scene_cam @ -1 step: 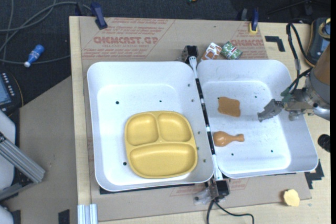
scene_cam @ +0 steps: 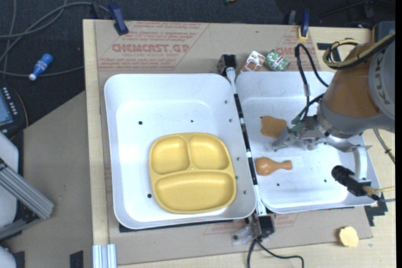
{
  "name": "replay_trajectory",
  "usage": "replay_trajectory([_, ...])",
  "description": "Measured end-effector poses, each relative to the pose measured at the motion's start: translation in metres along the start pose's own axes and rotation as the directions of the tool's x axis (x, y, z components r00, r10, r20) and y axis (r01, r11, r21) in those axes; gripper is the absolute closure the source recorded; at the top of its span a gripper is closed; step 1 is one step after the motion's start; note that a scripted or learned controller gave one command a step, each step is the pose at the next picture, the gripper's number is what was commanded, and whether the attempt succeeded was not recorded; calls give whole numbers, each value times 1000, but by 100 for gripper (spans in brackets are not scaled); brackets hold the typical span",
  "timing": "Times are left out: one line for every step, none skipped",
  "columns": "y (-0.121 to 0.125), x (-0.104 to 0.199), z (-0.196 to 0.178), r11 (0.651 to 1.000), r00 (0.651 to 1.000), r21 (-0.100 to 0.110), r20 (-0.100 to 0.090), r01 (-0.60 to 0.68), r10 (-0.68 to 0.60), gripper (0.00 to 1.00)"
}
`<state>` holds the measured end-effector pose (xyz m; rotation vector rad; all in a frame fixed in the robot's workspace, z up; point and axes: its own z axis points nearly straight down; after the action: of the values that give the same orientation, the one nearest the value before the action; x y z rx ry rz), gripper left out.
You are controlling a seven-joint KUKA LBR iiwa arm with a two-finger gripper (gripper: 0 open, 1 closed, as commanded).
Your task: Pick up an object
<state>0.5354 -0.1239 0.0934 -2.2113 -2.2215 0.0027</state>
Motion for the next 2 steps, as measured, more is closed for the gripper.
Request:
replay_trajectory([45,35,10,1000,1000,-9,3,1,-1,0])
replay_trajectory([44,32,-2,1000,1000,-12,6,-4,4,100])
